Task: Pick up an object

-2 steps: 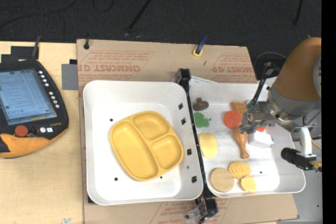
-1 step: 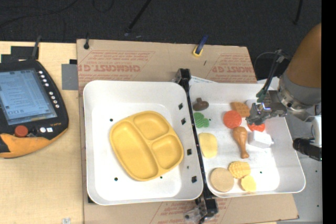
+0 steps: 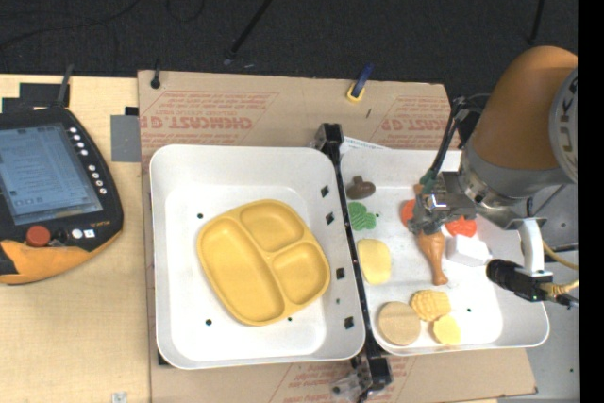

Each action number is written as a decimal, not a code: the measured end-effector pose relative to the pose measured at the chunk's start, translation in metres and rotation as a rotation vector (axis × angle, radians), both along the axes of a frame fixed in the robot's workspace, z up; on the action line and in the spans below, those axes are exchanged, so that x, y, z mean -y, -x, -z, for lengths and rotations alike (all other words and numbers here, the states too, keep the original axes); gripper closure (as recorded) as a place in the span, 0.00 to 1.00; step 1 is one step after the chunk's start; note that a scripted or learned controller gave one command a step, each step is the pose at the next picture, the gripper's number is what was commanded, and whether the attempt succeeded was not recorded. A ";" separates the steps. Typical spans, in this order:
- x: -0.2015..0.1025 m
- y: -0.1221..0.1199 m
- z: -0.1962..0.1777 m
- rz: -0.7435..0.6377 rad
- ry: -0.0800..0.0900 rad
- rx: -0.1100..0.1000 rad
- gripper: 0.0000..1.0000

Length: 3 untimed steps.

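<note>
The right bin (image 3: 514,321) holds several toy foods. A brown drumstick (image 3: 435,256) lies in its middle, with a red piece (image 3: 461,226) and a white piece (image 3: 468,249) just to its right. My gripper (image 3: 431,210) hangs low over the drumstick's upper end, and its body hides part of the red piece. A brown lump (image 3: 360,190), a green leaf (image 3: 362,219) and a pale yellow piece (image 3: 374,260) lie along the bin's left side. Near the front edge sit a waffle (image 3: 430,304), a tan round cookie (image 3: 398,325) and a small yellow piece (image 3: 446,330).
The left bin (image 3: 175,203) carries a yellow divided plate (image 3: 262,260). A black divider (image 3: 344,241) runs between the bins. A teach pendant (image 3: 52,193) lies on the bench at far left. The arm's grey and orange body (image 3: 524,123) looms over the right bin's back right.
</note>
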<state>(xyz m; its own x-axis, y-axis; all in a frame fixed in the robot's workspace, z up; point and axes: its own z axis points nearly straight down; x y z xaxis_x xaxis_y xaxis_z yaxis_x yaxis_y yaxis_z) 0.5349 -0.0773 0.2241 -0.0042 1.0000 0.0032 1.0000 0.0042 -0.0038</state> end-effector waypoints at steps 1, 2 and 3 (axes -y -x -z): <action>-0.039 0.022 -0.011 0.001 0.001 0.000 1.00; -0.042 0.028 -0.009 0.004 0.002 -0.001 1.00; -0.044 0.029 0.003 0.007 0.003 -0.001 1.00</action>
<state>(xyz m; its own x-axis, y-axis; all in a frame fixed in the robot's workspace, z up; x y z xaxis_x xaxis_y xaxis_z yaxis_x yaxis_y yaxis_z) 0.5061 -0.0333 0.2210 0.0025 1.0000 0.0005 1.0000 -0.0025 -0.0051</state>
